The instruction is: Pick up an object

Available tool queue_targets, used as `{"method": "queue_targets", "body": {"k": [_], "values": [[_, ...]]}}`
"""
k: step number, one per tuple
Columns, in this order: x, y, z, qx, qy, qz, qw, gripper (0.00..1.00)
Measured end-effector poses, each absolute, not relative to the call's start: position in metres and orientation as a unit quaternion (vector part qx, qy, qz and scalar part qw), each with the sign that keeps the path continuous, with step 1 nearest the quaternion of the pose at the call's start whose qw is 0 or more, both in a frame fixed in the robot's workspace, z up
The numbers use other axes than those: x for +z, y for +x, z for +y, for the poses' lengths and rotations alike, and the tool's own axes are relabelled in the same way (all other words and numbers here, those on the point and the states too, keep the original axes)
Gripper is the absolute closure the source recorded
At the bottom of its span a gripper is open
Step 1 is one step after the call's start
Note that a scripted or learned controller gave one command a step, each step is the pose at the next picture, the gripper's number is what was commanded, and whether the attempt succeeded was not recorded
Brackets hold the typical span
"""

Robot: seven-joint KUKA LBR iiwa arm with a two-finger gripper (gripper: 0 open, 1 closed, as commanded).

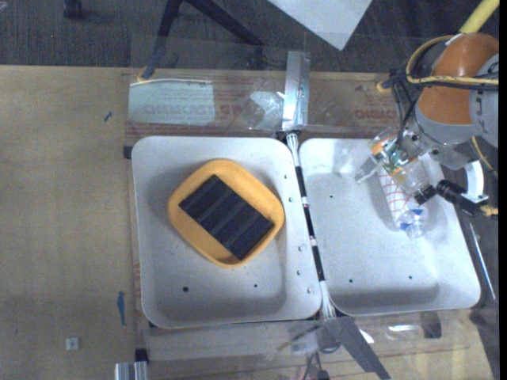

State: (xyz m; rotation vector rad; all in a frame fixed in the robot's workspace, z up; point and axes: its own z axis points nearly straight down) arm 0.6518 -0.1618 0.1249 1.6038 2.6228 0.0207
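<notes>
While gripper hangs over right bin upper right corner, finger state cannot tell. Only clear object, yellow block with dark slatted top, sits mid left bin, well apart, toward view's left; long axis diagonal.

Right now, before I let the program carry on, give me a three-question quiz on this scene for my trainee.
1. True or false: the yellow tray with dark ridged panel lies in the right bin.
2. Multiple choice: the tool is over which part of the right bin? A) upper right B) lower left C) centre of the left bin
3. Fill in: the clear plastic bottle lies in the ____ bin, just below the tool.

Key: 1 false, it lies in the left bin; 2 A; 3 right.
</notes>
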Motion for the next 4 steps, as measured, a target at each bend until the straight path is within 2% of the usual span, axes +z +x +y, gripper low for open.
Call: {"method": "queue_targets", "body": {"k": [1, 4], "values": [[0.1240, 0.6597, -0.1647, 0.0072, 0.507, 0.861, 0.034, 0.00], [0.1236, 0.6610, -0.1689, 0.0037, 0.476, 0.879, 0.031, 0.00]]}}
